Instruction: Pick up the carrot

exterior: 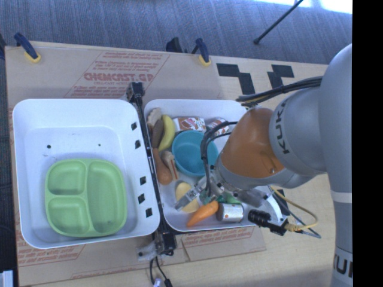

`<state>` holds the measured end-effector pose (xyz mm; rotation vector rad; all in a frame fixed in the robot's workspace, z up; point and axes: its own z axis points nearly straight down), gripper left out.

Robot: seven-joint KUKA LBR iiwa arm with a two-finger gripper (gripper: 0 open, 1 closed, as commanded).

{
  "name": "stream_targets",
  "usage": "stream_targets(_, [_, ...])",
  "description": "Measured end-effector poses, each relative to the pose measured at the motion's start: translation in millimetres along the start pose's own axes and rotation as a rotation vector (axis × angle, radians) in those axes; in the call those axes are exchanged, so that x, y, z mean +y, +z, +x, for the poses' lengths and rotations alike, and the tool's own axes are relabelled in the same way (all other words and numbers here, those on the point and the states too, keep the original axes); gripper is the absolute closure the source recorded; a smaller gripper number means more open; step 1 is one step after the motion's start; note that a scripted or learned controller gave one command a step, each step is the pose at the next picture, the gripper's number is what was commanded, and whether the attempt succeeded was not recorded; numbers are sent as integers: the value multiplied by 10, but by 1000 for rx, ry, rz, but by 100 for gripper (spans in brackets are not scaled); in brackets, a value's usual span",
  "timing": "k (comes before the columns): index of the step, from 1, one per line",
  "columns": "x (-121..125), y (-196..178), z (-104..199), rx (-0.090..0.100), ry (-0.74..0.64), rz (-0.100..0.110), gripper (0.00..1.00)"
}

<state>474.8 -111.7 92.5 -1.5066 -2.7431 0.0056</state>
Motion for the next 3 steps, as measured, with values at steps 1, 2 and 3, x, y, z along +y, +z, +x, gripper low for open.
stream_targets(1, [8, -103, -5, 1, -11, 2, 100])
stream_targets(2, [363, -1005, 541, -5, 165, -8, 100])
stream_targets(3, [868, -979, 1371, -5, 35, -4, 100])
